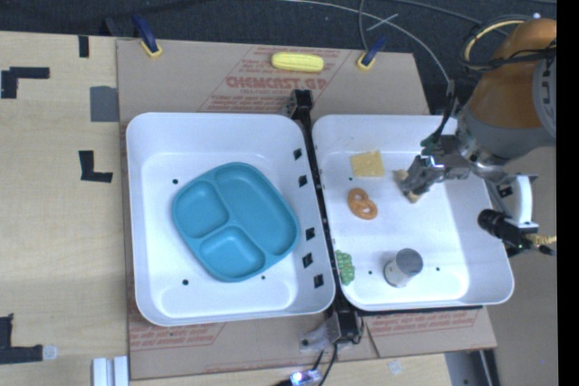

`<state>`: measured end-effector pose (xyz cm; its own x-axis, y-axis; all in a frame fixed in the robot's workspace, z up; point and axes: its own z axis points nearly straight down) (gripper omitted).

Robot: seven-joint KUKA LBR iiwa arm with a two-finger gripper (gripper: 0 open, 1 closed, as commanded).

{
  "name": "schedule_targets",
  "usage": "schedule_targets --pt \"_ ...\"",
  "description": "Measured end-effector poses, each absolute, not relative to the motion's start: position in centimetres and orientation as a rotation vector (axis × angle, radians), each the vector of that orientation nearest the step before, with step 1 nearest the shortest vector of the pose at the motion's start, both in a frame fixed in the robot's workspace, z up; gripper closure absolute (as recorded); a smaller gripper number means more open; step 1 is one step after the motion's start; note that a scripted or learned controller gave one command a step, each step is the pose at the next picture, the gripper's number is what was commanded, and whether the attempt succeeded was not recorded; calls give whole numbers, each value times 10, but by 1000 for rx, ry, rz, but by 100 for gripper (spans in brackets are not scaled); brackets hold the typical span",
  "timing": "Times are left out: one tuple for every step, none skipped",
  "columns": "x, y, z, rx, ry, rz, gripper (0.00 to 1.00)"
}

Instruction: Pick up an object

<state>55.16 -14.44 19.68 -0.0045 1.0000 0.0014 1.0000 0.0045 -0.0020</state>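
Observation:
The right bin (479, 289) holds a tan square cracker-like piece (367, 164), an orange pretzel-shaped piece (362, 202), a grey cylinder (403, 267) and a small green item (345, 266) at its left wall. My gripper (415, 182) hangs over the right bin's upper right part, right of the tan piece and apart from it. Its tips point left and down. A blue divided plate (234, 220) lies in the left bin (149, 149).
A yellow banana-like object (297, 61) lies on the cardboard behind the bins. Blue clamps (146, 36) pin the cardboard's back edge. Cables (398, 14) arc above the right bin. The arm's grey body (511, 113) covers the right bin's far right corner.

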Motion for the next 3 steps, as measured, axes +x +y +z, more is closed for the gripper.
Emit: schedule_targets --pt "541 -100 201 -2214 -2225 1 100" --pt "530 -41 199 -2212 -2226 1 100" --pt "529 15 194 -2211 -2226 1 100"
